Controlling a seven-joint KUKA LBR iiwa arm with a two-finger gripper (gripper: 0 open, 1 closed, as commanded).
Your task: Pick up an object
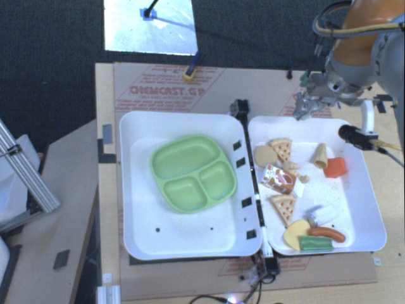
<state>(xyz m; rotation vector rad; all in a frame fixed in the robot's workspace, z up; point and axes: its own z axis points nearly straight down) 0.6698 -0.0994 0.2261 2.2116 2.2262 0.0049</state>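
Note:
My gripper (305, 111) hangs over the far edge of the right bin (361, 189), fingers pointing down, with nothing visible between them. Below it in that bin lie several toy foods: a pizza slice (281, 149), a tan round cookie (264, 155), a red-and-white packet (278, 180), an ice-cream cone (319, 154), an orange-red block (336, 167), a second pizza slice (285, 207), a yellow piece (293, 234), a green piece (315, 243) and a hot dog (326, 234). All lie apart from the gripper.
The left bin (136, 170) holds a green divided plate (193, 172). A black divider with clips (249, 176) runs between the bins. A shiny metal sheet (150, 18) lies beyond the bench, and a yellow clip (189, 73) sits on the cardboard.

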